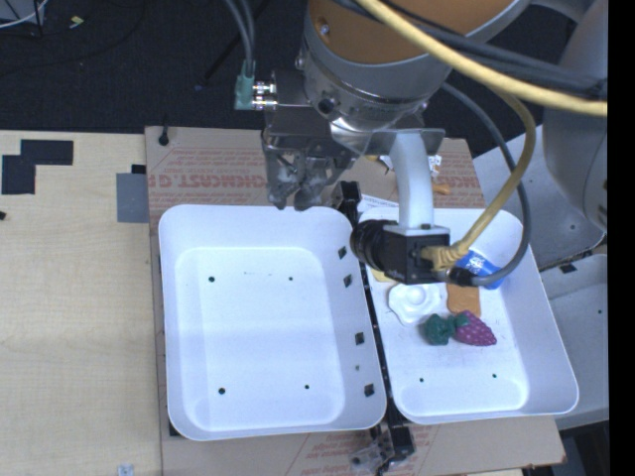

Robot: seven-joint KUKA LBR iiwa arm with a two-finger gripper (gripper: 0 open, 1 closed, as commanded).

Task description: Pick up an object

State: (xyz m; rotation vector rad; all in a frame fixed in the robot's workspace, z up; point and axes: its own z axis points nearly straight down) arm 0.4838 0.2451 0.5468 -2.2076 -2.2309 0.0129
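So starting on your left, the left shallow white plastic bin [189,266] has just bare white floor with a few small dark holes in it. It sits edge to edge with the right shallow white plastic bin [551,365], and a row of small black clips [359,339] runs down the seam where the two meet. Both bins rest on a brown cardboard sheet [208,162] with reversed red print on it, and that sits on the pale wooden bench [69,335].

The big grey arm with its orange band [417,8] comes in across the top of your view. The two-finger gripper [298,194] hangs over the back rim of the left bin, near its right-hand corner. The dark fingers point down and look close together with nothing between them, but it's shadowy up there, so honestly you can't tell whether they're parted or closed.

All the pickable stuff is in the right bin, bunched toward its back-left part: a white lumpy plastic piece [412,300], just in front of it a small dark green toy [437,329] touching a purple bumpy grape-like toy [475,331], a flat tan cracker-like piece [462,298] behind those, and a blue-and-white packet [488,266] near the yellow cable [496,206]. A black-and-white cylindrical attachment on the arm [407,241] blocks part of that corner.
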